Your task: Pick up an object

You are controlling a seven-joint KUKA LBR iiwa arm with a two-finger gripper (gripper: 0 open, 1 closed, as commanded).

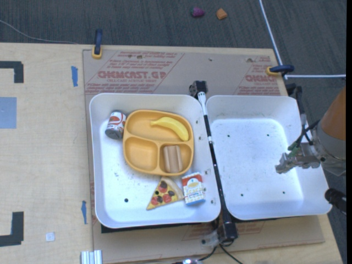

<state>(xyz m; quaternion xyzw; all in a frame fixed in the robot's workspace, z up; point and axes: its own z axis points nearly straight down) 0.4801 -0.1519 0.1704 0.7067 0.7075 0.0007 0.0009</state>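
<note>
Gripper (283, 164) over right bin (258, 202) near its right edge, finger state can't tell. Left bin (104, 202) holds yellow tray (144, 153) with banana (170, 126), can (115, 124), pizza slice (163, 193).

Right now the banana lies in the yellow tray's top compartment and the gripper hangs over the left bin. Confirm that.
Not quite. The banana does lie in the yellow tray's top compartment, but the camera view shows the gripper over the right bin, not the left one.

Count: two white bins (99, 147), (308, 202). One yellow divided plate (137, 153), one banana (171, 127), one hot dog (172, 158), one can (115, 125), one pizza slice (163, 193), one small carton (193, 188).
</note>
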